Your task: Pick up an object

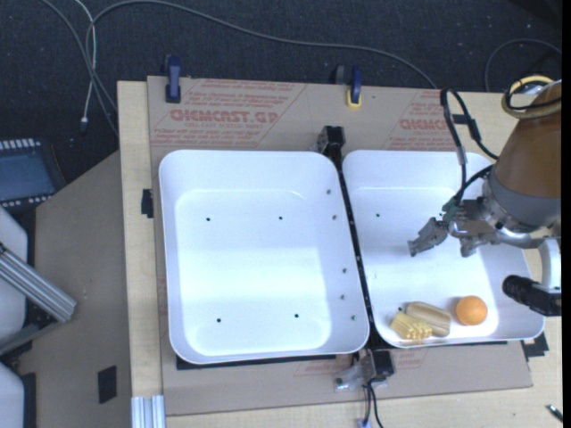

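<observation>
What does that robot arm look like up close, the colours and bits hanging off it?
The arm is a thick rounded column, orange-brown above and grey below near the wrist. Black cables loop along its side. At its end sits a small metal gripper with two grey fingers, silvery at the base.

Bench [134, 239] bears left bin [178, 266], right bin [393, 181].

We see a small round orange ball [471, 310] lying in the right white bin [393, 185], near its front edge. Just left of it, a tan oblong block [428, 314] and a yellow corn-like piece [411, 327] lie touching.
</observation>
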Controlling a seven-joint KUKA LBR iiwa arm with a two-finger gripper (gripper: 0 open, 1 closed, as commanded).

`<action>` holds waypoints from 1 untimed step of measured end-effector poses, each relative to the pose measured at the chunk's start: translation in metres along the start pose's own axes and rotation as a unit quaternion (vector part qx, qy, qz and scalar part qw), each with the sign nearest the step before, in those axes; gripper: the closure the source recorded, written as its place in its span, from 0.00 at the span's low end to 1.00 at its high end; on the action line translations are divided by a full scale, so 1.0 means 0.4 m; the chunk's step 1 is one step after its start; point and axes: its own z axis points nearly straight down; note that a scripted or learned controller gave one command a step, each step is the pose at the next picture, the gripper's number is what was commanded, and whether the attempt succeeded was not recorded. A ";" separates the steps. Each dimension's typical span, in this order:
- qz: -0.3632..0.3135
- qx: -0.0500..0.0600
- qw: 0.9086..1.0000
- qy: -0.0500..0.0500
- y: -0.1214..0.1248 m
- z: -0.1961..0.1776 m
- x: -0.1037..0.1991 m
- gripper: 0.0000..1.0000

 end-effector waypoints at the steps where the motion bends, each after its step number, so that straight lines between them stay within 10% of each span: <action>1: -0.001 -0.004 1.000 0.000 0.005 -0.010 0.000 0.00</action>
